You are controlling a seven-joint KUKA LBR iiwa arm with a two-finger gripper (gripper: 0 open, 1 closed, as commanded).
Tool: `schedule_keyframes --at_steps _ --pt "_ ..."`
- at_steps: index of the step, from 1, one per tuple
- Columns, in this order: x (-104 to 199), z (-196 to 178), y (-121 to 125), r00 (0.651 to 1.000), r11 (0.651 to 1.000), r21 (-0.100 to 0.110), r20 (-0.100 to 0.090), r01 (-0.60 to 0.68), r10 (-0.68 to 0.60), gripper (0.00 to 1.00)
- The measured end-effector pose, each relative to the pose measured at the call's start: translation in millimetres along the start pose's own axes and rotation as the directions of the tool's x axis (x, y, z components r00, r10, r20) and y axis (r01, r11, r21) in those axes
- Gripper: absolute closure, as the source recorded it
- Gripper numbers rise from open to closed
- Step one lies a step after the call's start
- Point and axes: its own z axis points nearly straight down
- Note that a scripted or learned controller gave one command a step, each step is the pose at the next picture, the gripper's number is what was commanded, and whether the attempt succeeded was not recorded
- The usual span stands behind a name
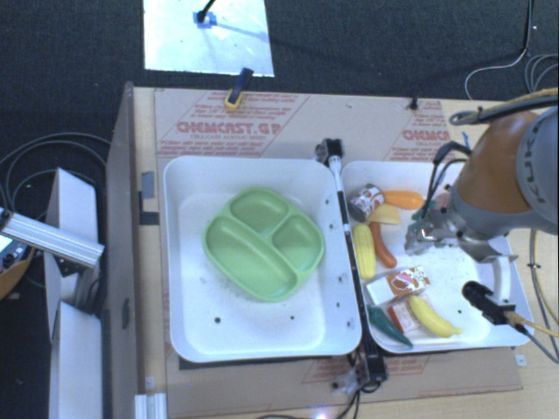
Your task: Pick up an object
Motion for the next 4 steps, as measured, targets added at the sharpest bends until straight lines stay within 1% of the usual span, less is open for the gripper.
schedule_keyframes --at_steps 1,2,3,4 --pt "0 -10 1 1.0 1.0 -0.003 -0.001 0.001 -0.001 1.0" --pt "44 -55 -10 1.0 1.0 0.021 -0.001 0.003 -0.003 1.0" --pt "41 -52 -11 1.0 1.0 0.024 0.0 -0.002 0.002 0.0" --pt "8 31 -44 1.0 1.0 0.009 -0.002 0.002 -0.002 0.0"
